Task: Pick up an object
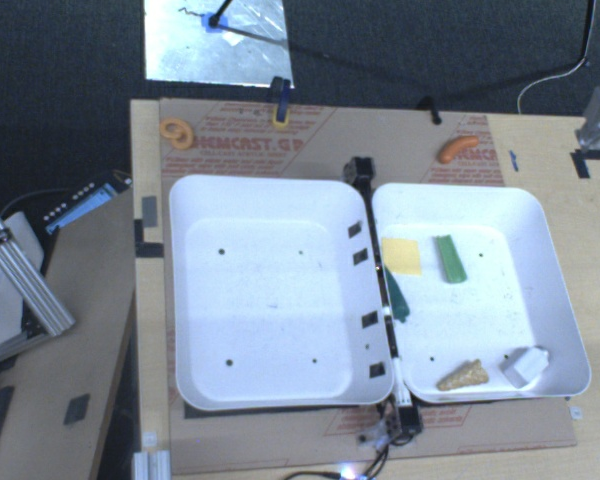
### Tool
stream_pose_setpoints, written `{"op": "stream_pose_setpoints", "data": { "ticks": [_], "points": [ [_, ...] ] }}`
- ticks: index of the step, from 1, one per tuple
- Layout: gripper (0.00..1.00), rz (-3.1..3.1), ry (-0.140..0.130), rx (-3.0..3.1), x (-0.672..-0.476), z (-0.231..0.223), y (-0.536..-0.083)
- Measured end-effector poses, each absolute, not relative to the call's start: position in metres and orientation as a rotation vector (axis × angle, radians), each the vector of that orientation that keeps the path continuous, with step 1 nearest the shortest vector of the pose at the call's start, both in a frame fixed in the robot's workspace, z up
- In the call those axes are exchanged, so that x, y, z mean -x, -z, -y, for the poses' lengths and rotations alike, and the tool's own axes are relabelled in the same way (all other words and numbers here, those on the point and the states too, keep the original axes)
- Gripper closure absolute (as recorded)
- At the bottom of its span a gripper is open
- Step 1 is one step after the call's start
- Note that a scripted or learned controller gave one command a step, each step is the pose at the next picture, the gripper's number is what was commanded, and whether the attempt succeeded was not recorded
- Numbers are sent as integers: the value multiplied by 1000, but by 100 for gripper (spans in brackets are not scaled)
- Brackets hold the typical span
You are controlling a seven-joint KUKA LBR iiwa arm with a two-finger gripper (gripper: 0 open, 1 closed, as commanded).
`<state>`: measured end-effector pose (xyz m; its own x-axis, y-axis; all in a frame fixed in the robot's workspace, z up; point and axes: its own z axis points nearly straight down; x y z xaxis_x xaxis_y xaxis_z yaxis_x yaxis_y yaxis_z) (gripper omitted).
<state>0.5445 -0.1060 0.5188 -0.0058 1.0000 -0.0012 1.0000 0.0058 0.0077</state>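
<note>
The right bin (555,258) holds several small objects. A yellow flat square (401,256) lies near its left wall, with a green bar (450,258) just to its right. A dark teal piece (396,298) rests against the left wall below the yellow square. Near the front wall lie a tan crumbly piece (464,375) and a pale grey block (524,365). The left bin (185,298) shows only its bare white floor.
On the cardboard behind the bins lie an orange ring (177,132), a yellow and blue clamp (279,103) and an orange sausage shape (458,149). A shiny sheet (215,28) lies on the dark floor beyond. Black clips line the seam between the bins.
</note>
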Motion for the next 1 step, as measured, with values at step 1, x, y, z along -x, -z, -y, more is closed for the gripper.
{"op": "stream_pose_setpoints", "data": {
  "ticks": [1],
  "points": [
    [100,-2209,0,-2225,-548,213,-525]
  ]
}}
